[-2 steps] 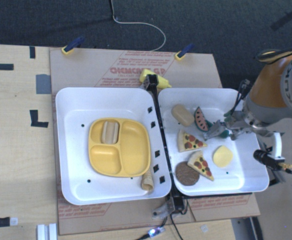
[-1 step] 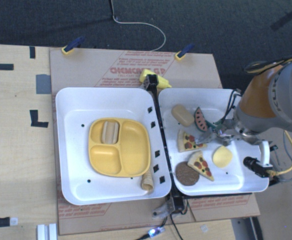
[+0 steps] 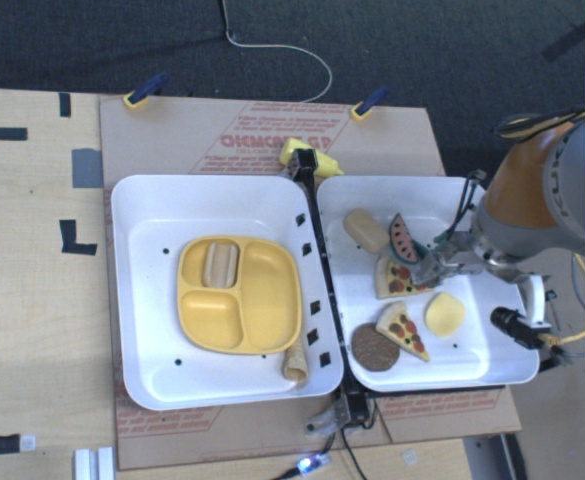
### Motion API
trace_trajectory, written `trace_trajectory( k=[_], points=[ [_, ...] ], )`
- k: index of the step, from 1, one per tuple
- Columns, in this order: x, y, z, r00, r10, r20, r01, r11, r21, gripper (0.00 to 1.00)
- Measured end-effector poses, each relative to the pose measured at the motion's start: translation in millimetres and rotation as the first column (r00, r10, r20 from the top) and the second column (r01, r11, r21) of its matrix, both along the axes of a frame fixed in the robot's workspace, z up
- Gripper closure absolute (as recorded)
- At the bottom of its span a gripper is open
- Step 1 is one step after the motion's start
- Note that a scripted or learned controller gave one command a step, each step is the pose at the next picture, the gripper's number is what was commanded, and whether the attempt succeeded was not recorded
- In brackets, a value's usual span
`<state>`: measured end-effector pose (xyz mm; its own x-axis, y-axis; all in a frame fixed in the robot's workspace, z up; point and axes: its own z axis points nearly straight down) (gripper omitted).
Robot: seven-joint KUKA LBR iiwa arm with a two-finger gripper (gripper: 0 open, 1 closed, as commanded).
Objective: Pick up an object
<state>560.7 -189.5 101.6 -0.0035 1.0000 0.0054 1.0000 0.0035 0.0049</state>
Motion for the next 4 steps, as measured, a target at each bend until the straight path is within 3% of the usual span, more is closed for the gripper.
trace_trajectory(
  k=[2,3,4],
  points=[
    [16,1,114,1.000,-0.002,-0.002,0.002,1.000,-0.007,1.00],
    [16,2,123,1.000,-0.002,-0.006,0.002,1.000,-0.005,1.00],
    [22,51,131,1.000,0.003,-0.005,-0.003,1.000,-0.004,1.00]
  ],
)
